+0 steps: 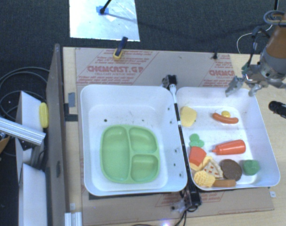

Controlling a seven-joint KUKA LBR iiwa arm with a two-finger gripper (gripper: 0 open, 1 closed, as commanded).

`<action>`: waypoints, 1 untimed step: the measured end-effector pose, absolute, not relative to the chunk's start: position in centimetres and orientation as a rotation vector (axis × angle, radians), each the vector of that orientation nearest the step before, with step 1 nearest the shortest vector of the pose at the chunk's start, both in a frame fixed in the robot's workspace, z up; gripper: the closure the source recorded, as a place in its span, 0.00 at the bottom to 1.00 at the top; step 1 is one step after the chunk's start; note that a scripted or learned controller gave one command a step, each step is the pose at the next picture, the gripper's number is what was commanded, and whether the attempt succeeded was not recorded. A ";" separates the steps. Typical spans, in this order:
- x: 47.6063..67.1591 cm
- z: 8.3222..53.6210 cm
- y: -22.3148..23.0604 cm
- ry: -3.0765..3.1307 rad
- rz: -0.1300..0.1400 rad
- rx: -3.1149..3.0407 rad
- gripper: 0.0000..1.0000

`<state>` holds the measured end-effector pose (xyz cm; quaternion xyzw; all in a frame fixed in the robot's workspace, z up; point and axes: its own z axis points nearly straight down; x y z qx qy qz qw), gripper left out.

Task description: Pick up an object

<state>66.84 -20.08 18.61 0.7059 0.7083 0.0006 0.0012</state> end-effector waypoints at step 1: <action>64.2 8.0 -18.5 2.223 0.000 2.218 0.00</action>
